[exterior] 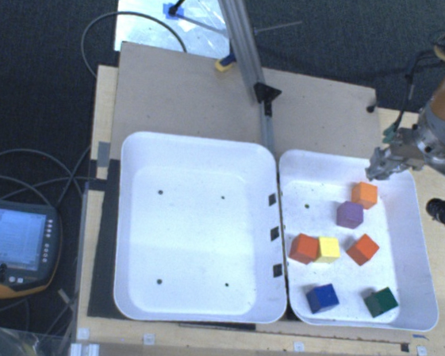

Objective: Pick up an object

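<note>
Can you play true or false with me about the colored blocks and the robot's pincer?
1. All the blocks sit in the right bin. True.
2. The yellow block touches an orange block. True.
3. The pincer is holding the green block. False: the green block lies in the bin's near right corner, far from the pincer.
4. The purple block lies in the left bin. False: it is in the right bin, just below an orange block.
5. The blue block is next to the pincer. False: it lies near the bin's front edge, and the pincer is at the far edge.
</note>
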